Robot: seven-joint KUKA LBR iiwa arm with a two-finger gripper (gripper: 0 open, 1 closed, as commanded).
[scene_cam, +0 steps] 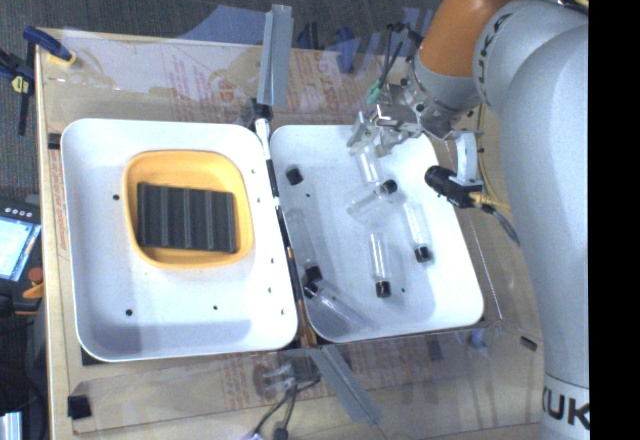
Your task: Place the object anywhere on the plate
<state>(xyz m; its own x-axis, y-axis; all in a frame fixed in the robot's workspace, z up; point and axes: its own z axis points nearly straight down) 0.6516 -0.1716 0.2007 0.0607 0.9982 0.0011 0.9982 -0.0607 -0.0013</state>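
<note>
Two bins sit side by side on the table point(150, 78). Left bin point(90, 308): a plate point(185, 168) lies in its upper middle, carrying a ribbed insert point(188, 218). Right bin point(450, 298): several tubes scattered; one point(380, 266) at lower centre, one point(416, 233) just right of it, one point(372, 198) above them, one point(325, 300) at the bin's lower left corner. End effector point(380, 133) is over the right bin's upper edge, arm entering from frame right.

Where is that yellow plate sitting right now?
The yellow plate lies in the left white bin, toward its upper middle, with a dark ridged block resting on it.
</note>
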